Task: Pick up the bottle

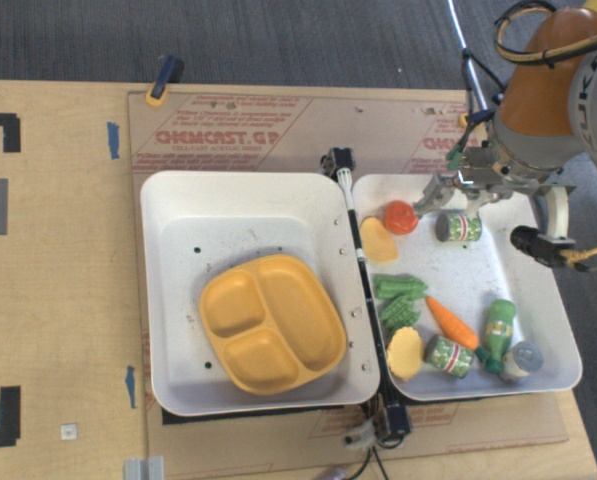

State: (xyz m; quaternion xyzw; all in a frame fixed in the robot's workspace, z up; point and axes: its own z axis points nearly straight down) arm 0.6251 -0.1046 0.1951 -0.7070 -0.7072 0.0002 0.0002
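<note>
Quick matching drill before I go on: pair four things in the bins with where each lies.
Things:
1. green bottle
2. yellow tray
3. tomato
4. carrot

Places:
a. left bin
b. right bin, far end, by the divider
c. right bin, near right corner
d. right bin, middle, lying slantwise

Pairs: 1-c, 2-a, 3-b, 4-d

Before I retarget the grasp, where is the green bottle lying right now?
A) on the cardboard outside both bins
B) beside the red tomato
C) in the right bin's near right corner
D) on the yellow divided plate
C: the green bottle lies in the right bin, near right corner, beside a grey-lidded can and the carrot.
</note>
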